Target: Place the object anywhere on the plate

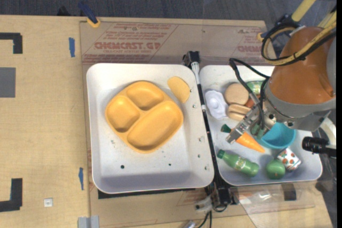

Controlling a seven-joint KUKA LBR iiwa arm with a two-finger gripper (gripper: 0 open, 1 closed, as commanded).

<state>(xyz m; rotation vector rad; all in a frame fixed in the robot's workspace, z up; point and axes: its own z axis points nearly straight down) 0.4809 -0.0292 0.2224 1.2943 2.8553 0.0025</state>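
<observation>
Camera view, gripper (243, 131) low in right bin (312, 172), grip state unclear, carrot (250, 141) just beneath, plate (143, 115) well left.

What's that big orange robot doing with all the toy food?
The robot arm is reaching into the right bin, full of toy food. Its gripper is low over the toy carrot, beside a blue cup and a green bottle. The yellow plate waits in the left bin, with nothing on it yet.
</observation>
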